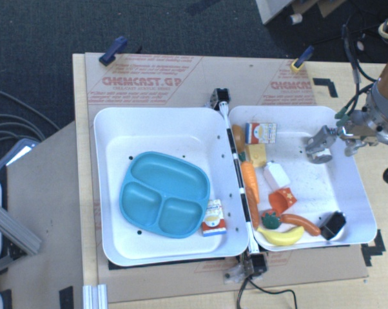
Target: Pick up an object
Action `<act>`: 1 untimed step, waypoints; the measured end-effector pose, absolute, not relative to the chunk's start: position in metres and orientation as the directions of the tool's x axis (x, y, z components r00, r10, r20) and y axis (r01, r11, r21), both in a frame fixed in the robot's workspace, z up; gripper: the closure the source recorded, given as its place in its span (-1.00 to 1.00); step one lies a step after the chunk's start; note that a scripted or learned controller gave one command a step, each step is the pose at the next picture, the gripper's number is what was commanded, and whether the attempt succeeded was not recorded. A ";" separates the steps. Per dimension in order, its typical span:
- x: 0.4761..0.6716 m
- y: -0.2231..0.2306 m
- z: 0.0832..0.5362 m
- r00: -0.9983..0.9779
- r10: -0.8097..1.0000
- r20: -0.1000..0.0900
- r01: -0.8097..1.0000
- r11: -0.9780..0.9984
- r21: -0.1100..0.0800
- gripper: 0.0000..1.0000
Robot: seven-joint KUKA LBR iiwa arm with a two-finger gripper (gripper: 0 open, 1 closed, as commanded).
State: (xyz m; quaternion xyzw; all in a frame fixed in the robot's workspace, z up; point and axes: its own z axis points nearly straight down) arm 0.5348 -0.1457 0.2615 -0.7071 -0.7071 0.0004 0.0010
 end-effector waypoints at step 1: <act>0.524 -0.113 0.146 0.001 1.000 0.001 1.000 -0.001 -0.003 -1.00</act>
